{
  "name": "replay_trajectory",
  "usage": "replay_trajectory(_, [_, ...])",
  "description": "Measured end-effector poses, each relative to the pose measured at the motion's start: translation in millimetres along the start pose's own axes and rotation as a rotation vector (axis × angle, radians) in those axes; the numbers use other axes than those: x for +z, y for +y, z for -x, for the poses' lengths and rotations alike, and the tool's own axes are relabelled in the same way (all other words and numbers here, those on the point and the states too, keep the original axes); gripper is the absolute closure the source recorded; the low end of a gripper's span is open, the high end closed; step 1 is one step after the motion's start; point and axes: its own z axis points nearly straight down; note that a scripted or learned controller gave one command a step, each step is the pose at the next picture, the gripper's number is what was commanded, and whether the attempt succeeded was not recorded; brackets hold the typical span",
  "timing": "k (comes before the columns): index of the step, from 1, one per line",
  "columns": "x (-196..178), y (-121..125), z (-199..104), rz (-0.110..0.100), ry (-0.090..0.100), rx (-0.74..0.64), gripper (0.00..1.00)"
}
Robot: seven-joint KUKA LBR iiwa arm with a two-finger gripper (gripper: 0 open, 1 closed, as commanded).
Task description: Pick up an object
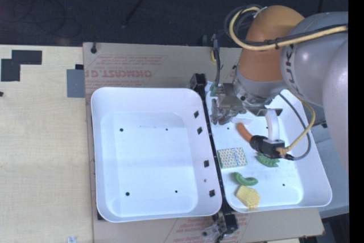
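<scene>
Gripper (223,111) low over the far left part of the right bin (316,182); the nearest pick is the orange carrot-like piece (244,131).
The gripper sits close to the wall shared with the left bin (148,145), and I can't tell whether it is wide or narrow; nothing is seen held. The carrot-like piece lies just beside it, toward the bin's middle and near edge, with its long axis slanting from far-left to near-right. It looks like a short shift that way, with the grasp closing across that slant. Other candidates lie farther toward the near edge: a patterned square pad (232,157), a green curved piece (246,180), then a yellow corn-like piece (248,197) by the near left corner. They lie near one another along the shared wall.
</scene>
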Motion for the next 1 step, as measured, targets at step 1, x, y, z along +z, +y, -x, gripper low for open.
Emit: replay_trajectory(1, [-62.7,-0.5,-60.8,0.013,0.003,-0.012,1.00])
